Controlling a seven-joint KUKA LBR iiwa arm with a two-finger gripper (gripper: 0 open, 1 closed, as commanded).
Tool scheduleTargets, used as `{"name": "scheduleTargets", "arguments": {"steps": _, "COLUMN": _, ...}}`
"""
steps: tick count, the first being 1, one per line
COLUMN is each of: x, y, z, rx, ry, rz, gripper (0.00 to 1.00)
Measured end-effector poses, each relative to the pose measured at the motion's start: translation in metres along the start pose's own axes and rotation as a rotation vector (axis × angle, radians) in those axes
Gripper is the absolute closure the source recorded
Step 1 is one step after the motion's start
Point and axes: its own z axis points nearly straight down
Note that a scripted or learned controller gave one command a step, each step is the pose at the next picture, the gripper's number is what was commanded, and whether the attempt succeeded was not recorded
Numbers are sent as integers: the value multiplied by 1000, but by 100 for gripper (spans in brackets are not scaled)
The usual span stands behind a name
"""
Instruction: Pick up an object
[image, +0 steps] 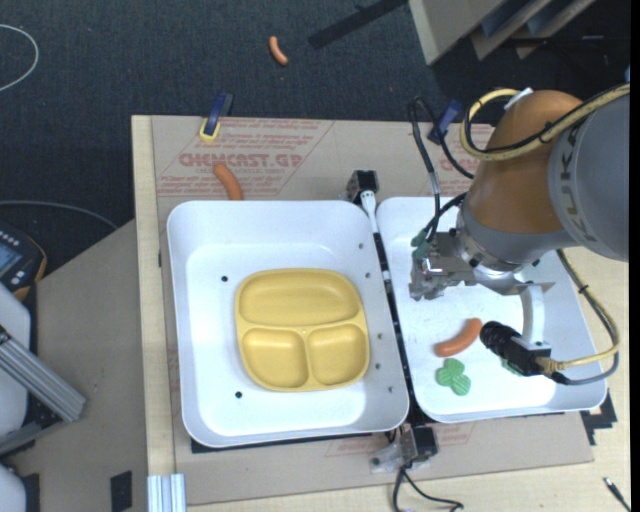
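In the right bin (560, 395) lie an orange sausage-shaped toy (457, 339) and a small green toy (453, 377), both near the bin's front left. My gripper (432, 275) hangs over the left part of that bin, a little behind and to the left of the orange toy. I see nothing between its fingers. The left bin (200, 300) bears a yellow divided plate (301, 328) at its middle.
An orange sausage-shaped piece (229, 181) lies on the cardboard behind the left bin, and another (278, 49) lies on the dark floor beyond. A blue and yellow clamp (213, 118) sits at the cardboard's back edge. The arm's grey and orange body covers the right bin's back.
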Motion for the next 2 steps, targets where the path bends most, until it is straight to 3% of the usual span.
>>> {"name": "scheduleTargets", "arguments": {"steps": 1, "x": 51, "y": 22, "z": -25, "rx": -6, "ry": -2, "rz": 0, "gripper": 100}}
{"name": "scheduleTargets", "arguments": {"steps": 2, "x": 42, "y": 21, "z": -25, "rx": -3, "ry": -4, "rz": 7, "gripper": 100}}
